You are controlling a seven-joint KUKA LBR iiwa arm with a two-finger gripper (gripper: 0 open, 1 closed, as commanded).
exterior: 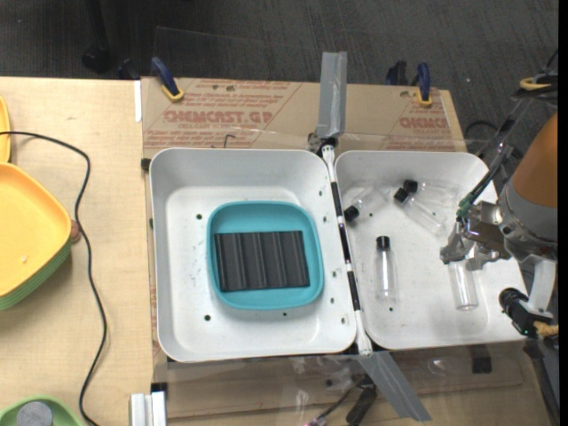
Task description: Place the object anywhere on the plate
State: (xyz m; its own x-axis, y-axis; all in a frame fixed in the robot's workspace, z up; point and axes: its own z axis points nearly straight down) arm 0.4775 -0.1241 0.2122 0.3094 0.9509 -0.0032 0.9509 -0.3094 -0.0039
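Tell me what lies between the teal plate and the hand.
In the camera view, between the teal plate and the hand run the bins' adjoining rims, then a clear vial with a black cap on the right bin's floor.

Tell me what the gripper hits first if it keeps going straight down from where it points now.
Most likely the clear vial lying on the right bin floor just under the gripper. Depth is hard to judge from this view.

cam: one fixed view, above bench, looking down at a slant | range: mid, both white bins whole in frame, left bin (169, 238), right bin (417, 322) | far edge: cardboard (266, 109) and dark floor at top | arm (532, 193) enters from right | left: wooden table (53, 105)
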